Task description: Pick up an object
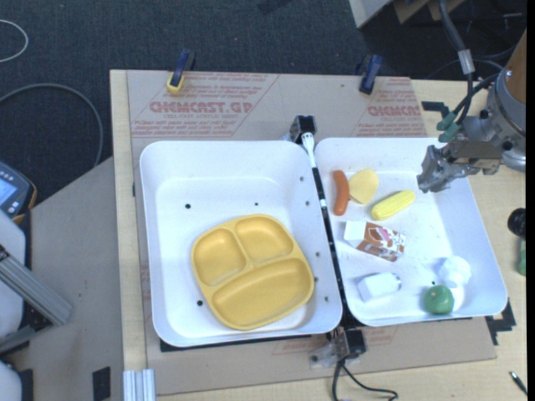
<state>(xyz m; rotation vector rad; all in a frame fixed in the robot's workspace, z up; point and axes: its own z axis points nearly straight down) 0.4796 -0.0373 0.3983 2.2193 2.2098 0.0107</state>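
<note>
Green plastic ball (437, 300) sits well below the pincer (432, 181), whose grip I cannot tell; nothing visibly lifted yet.

Arm: one, grey, entering from the right, wrist bent downward. Gripper (433, 179): low, pointing down-left.

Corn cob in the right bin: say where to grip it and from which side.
Grip the corn cob across its middle, coming straight down. It lies flat and long, with bare floor along both long sides; the yellow round piece sits near its left end.
</note>
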